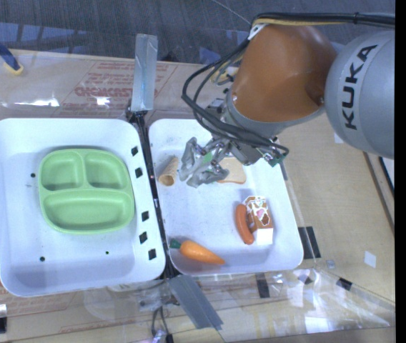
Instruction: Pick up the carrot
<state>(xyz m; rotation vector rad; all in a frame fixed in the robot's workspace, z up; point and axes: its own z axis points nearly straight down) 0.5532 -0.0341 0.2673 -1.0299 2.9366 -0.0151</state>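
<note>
An orange carrot (197, 251) with a green stem end lies near the front left corner of the right bin (217, 213). My gripper (199, 166) hangs over the back half of that bin, well behind the carrot, its metal fingers pointing down and left. Nothing shows between them. The grey arm with its orange band reaches in from the upper right above the gripper.
In the right bin lie a tan cone-like piece (167, 170), a flat tan slice (233, 171) beside the gripper, a red sausage (244, 224) and a small decorated block (259, 214). The left bin holds a green divided plate (86, 190).
</note>
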